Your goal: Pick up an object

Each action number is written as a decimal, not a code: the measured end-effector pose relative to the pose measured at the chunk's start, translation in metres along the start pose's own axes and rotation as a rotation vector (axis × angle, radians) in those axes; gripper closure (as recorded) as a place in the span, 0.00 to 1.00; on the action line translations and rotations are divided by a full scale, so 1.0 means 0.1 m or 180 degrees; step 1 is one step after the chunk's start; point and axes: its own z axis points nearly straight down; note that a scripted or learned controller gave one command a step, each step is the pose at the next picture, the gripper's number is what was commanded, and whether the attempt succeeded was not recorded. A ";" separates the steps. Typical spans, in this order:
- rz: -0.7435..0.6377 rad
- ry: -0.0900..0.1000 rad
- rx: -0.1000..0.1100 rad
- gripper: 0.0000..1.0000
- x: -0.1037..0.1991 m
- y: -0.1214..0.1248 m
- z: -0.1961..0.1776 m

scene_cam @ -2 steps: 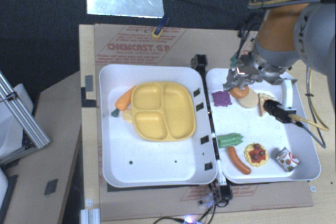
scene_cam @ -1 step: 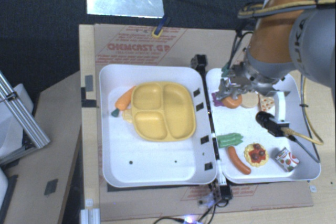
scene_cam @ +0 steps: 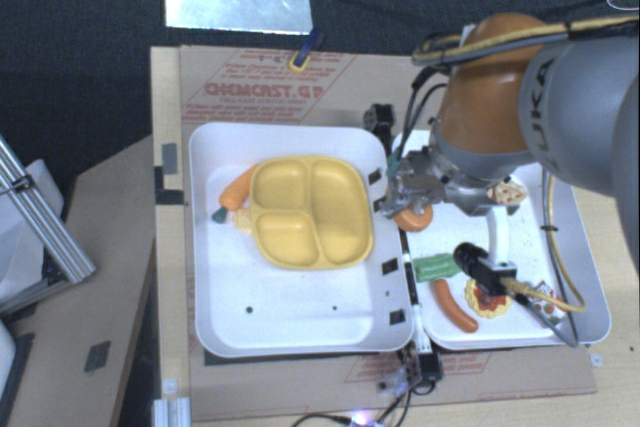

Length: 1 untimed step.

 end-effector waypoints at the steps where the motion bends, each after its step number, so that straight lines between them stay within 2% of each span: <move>1: 0.0009 -0.0004 -0.0006 1.00 0.07 -0.09 -0.06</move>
